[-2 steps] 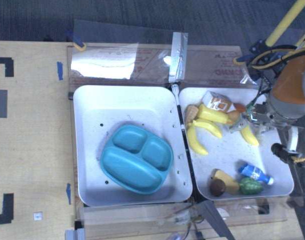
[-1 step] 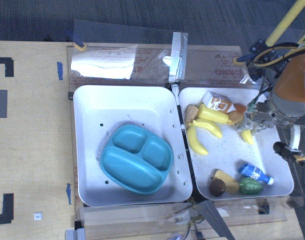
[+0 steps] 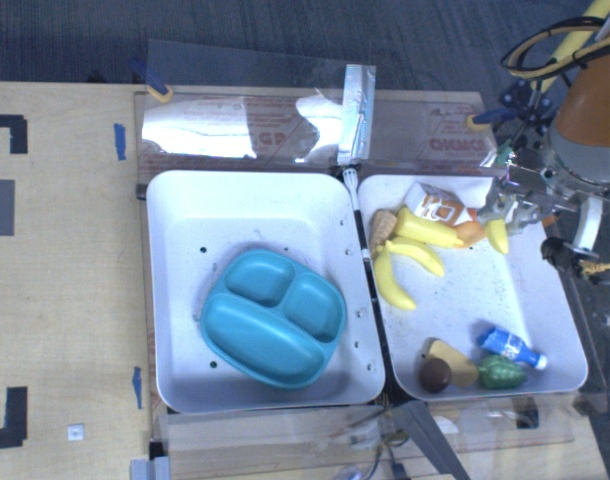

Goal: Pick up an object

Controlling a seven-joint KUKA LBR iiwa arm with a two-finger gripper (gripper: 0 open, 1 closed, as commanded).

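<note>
My gripper [image 3: 503, 206] hangs over the far right corner of the right bin [image 3: 560, 308], under the arm's orange band. Just below it sit a small yellow piece [image 3: 498, 237] and an orange bit [image 3: 470, 232]; whether either is held I cannot tell. Left of them lie yellow bananas [image 3: 417, 255], a white and orange packet [image 3: 437, 206] and a tan piece [image 3: 383, 225]. At the bin's near side lie a blue bottle [image 3: 509, 347], a green item [image 3: 502, 373] and a brown ball [image 3: 435, 373] on a tan piece.
The left bin [image 3: 175, 268] holds a blue divided plate [image 3: 274, 315]. A clear panel with a metal bracket [image 3: 356, 113] stands behind the bins. Yellow and black cables [image 3: 550, 48] loop above the arm at the far right.
</note>
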